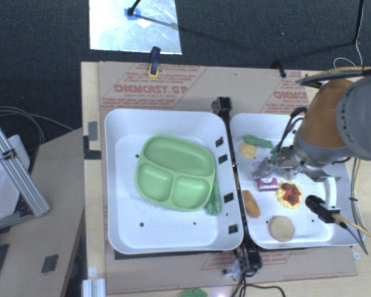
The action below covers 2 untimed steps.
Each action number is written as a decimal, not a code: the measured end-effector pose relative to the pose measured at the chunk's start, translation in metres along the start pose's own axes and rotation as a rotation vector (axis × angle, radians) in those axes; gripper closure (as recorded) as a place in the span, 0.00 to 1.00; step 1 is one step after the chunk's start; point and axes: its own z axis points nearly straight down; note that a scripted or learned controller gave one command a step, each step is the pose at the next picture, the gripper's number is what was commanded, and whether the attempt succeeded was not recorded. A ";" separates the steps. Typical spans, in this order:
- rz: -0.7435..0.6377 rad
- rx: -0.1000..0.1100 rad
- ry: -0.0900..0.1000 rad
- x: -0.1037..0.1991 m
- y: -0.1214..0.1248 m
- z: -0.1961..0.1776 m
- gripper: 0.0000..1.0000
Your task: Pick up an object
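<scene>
Right bin [343,184]: small toy foods are scattered for picking. Gripper [267,168] is lowered at frame centre-right over a pink-purple block [267,184]; finger state cannot be told.

The grey arm [358,116] reaches in from the right of the camera view, its orange band [324,119] sitting just above the wrist. The wrist bends downward and to the left, carrying the 2-finger gripper [264,169] low. Dark cables loop along the wrist beside the band. The fingertips are small and partly lost against the metal of the tool, so their spacing is hard to judge.
</scene>
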 end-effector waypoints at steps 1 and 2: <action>-0.010 -0.019 -0.002 0.030 -0.034 -0.226 0.00; -0.009 -0.005 -0.001 0.039 -0.002 -0.119 0.00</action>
